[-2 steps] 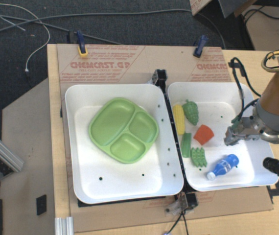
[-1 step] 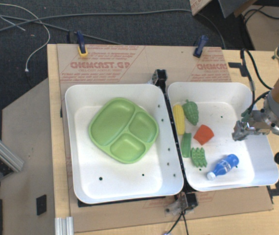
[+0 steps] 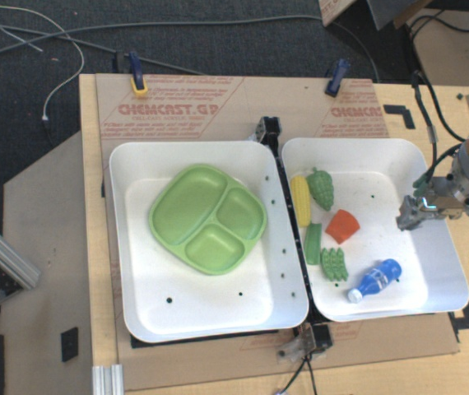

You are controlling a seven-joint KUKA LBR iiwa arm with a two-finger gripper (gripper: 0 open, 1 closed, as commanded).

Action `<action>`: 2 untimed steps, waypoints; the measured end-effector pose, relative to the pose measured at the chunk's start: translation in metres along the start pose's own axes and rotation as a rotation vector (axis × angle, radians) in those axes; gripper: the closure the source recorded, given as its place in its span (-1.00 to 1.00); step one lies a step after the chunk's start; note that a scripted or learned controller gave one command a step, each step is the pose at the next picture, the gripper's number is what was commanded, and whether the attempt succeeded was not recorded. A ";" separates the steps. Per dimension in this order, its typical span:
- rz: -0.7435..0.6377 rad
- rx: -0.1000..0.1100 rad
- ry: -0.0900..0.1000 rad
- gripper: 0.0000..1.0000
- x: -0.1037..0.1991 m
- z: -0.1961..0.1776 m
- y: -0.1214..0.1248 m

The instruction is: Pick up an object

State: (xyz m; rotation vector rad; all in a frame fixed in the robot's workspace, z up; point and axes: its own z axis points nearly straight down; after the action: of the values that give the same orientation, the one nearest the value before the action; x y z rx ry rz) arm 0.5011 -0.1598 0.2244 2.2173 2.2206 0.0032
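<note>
In the right bin (image 3: 383, 159), a smooth blue bottle (image 3: 378, 279) with a white cap is lying near the front wall, and an orange block (image 3: 342, 225), a yellow corn cob (image 3: 300, 200) and bumpy green pieces (image 3: 321, 188) are sitting left of the bottle and farther back. A glossy green divided plate (image 3: 208, 218) is resting in the left bin (image 3: 127, 245). The pincer (image 3: 410, 214) is hanging over the right bin's right side, above the bottle's back, gripping nothing; whether it is open, I cannot tell.
</note>
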 end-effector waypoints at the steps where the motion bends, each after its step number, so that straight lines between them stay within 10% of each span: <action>1: -0.005 0.001 0.002 1.00 0.046 -0.011 0.024; 2: -0.004 0.002 0.001 1.00 0.098 0.000 0.052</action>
State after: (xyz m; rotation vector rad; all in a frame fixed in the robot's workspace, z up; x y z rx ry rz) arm 0.5533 -0.0621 0.2247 2.2138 2.2268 0.0028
